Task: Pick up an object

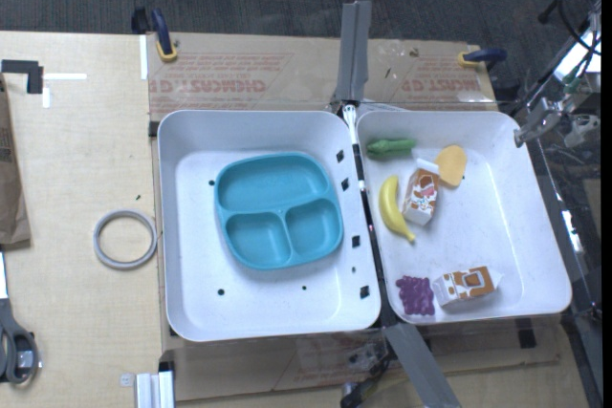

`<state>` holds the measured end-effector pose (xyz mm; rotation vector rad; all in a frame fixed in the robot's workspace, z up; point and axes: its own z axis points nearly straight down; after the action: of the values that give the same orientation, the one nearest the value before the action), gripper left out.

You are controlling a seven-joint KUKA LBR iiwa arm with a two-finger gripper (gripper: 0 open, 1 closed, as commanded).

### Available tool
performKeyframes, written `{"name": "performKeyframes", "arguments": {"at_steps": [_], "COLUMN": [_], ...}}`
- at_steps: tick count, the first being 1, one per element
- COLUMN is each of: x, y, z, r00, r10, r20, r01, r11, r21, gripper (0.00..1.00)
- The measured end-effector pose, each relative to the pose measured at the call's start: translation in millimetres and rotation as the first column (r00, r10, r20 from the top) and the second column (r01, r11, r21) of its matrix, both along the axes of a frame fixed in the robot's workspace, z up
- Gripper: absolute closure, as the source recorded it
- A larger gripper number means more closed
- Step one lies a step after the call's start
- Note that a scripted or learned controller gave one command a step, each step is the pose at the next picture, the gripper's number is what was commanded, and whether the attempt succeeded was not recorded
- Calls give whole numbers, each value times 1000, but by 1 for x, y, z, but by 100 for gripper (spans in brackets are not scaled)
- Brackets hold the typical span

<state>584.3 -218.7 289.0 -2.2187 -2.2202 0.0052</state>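
Note:
The right white bin (521,205) holds several small objects. A green vegetable (390,147) lies near its back left corner, with an orange-yellow piece (451,164) to its right. A yellow banana (393,208) lies beside a small white and red carton (422,196). Toward the front sit a purple bunch of grapes (414,294) and a second carton (467,287) lying on its side. The left white bin (182,205) holds a blue divided plate (277,210).
A grey tape ring (124,238) and scissors (14,349) lie on the wooden bench to the left. Clamps (164,43) (478,58) grip the cardboard behind the bins. A metal post (354,53) stands between the bins at the back. Cables and framework (574,100) crowd the right side.

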Motion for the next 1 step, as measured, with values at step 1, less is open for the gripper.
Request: {"name": "performKeyframes", "arguments": {"at_steps": [1], "x": [1], "y": [49], "z": [72], "r00": [999], "r10": [-39], "r20": [1], "r01": [39], "r11": [999], "r21": [-1], "gripper": [0]}}
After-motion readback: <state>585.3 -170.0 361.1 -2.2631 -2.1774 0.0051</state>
